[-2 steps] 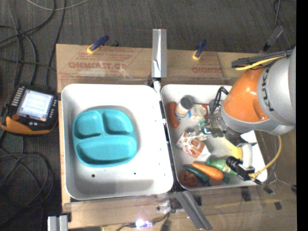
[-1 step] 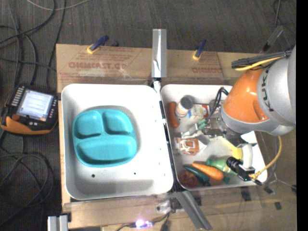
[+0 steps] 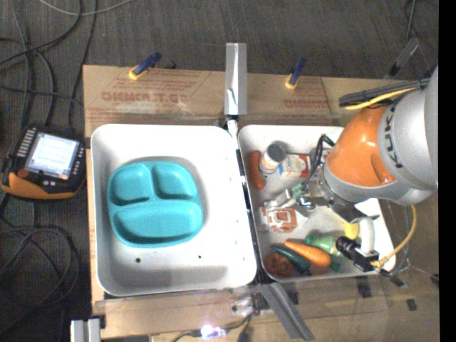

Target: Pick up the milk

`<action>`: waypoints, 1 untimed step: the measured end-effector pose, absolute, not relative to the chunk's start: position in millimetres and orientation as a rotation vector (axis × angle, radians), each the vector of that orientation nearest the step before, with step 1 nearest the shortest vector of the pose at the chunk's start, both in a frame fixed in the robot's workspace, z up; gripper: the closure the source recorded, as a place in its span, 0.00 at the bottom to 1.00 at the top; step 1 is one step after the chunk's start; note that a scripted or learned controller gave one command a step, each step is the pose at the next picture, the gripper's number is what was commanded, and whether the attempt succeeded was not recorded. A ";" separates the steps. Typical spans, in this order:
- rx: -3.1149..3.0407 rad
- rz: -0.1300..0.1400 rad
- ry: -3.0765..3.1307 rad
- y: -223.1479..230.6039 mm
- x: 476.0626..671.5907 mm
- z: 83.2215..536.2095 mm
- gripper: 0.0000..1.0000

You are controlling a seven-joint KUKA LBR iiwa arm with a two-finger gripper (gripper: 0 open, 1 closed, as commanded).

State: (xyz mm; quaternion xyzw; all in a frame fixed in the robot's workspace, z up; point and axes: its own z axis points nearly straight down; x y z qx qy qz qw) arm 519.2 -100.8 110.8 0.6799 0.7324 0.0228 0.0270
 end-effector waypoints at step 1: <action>2.128 0.072 2.223 -98.0 507.4 110.7 0.00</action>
